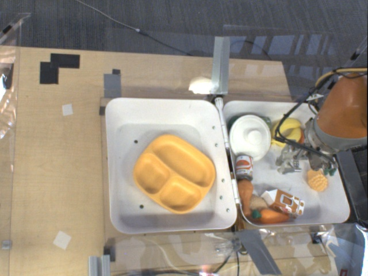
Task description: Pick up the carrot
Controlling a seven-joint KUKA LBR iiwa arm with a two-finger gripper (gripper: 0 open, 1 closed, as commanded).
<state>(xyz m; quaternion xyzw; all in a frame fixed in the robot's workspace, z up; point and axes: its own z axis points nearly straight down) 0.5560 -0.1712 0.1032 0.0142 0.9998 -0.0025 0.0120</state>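
Camera view, from my remote station: the arm (345, 111), grey with its orange band, reaches in over the right bin (339, 203), and its gripper (290, 161) hangs just right of the white bowl (250, 135) that I take as my landmark. Whether the fingers are spread or closed, I cannot tell from this angle; nothing shows between them.

I see the carrot (246, 195) below the bowl, lying along the bin's left wall, its top end just under a small can with a red label (244, 167) that stands directly beneath the bowl. The gripper is apart from the carrot, up and to its right.

A second orange vegetable with a green tip (269, 215) lies further below the bowl, near the bin's bottom edge. An orange and white carton (287, 202) rests tilted down and to the right of the bowl, touching that second vegetable. A yellow fruit (291, 131) sits to the bowl's right, partly behind the arm's cables. A round, ridged orange item (317, 180) lies further right and lower.

Left of the bowl, across the divider, the left bin (121, 171) holds a yellow divided plate (174, 172).
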